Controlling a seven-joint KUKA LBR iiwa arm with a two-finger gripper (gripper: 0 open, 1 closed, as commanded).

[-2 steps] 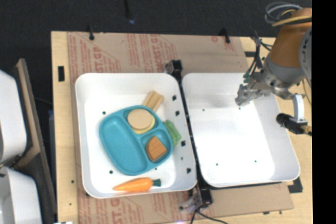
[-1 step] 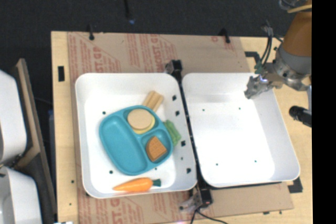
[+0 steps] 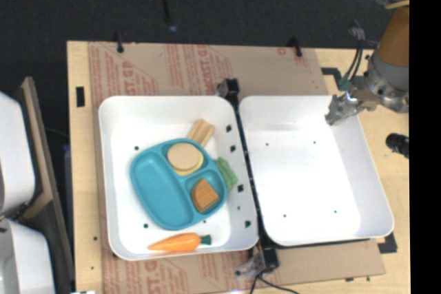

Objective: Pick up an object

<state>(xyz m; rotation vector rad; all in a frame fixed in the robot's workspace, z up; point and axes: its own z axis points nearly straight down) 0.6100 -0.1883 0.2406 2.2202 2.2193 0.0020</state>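
The left bin point(image 3: 120, 127) holds a blue divided plate point(image 3: 158, 193). On the plate lie a round tan biscuit point(image 3: 185, 157) and a brown toast piece point(image 3: 205, 195). A pale wooden block point(image 3: 201, 131) leans at the plate's far edge. A green piece point(image 3: 228, 174) pokes out at its right side. An orange carrot point(image 3: 177, 242) lies by the bin's near wall. My gripper point(image 3: 339, 109) hangs over the far right corner of the right bin point(image 3: 310, 175), well away from all these objects, with nothing seen in it.
The two bins meet along a black-clipped seam point(image 3: 242, 162). Both stand on a cardboard sheet point(image 3: 172, 69) over the wooden bench. The grey arm with its orange band point(image 3: 393, 45) enters from the upper right.
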